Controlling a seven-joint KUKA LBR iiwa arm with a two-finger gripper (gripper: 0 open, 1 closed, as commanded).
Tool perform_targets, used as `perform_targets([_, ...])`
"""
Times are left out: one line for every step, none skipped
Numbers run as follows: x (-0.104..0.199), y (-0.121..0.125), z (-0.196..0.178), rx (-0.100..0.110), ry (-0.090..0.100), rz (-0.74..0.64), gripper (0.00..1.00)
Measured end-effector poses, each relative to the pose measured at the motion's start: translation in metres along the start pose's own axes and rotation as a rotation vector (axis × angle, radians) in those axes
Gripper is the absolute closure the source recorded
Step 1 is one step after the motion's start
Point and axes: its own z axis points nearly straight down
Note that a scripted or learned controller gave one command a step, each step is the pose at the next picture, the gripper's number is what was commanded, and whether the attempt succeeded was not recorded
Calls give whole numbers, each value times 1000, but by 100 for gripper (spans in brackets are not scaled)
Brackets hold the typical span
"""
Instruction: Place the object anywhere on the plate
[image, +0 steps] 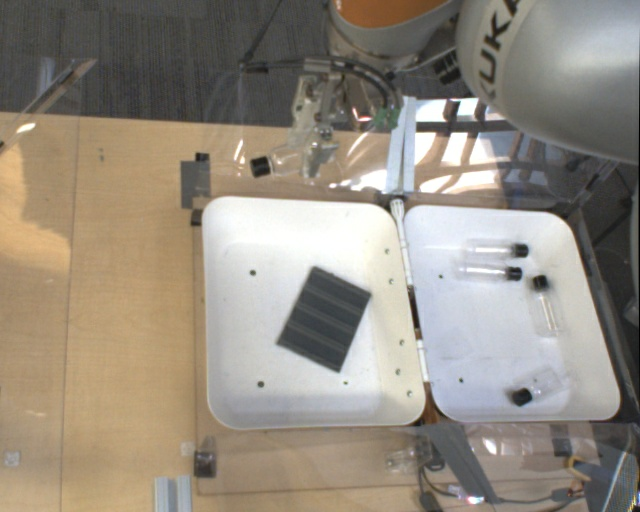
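Hanging over the far edge of the left bin (225, 300), the gripper (318, 152) is clenched on a small clear vial (280, 160). The vial is a see-through tube, so the pale wood of the bench (100, 300) shows through its body, and it ends in a black cap (261, 166). It lies roughly level, its capped end sticking out towards the left of the camera view and its other end pinched between the fingers (322, 148). Vial and gripper sit just beyond the bin's rim, over bare bench rather than over the white floor.

The plate (324, 318) is a dark grey rectangle with ridges running along its length, lying flat near the middle of the left bin and turned at a slant to the bin's sides. It is well apart from the held vial.

The right bin (590, 330) holds four more clear tubes with black caps: two side by side near the far edge (490, 248) (488, 271), one standing lengthwise towards the right wall (545, 308), and one in the near right corner (535, 390)
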Motion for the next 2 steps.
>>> perform_targets([0, 0, 0, 0, 1, 1, 0])
perform_targets([-7, 50, 89, 2, 8, 308, 0])
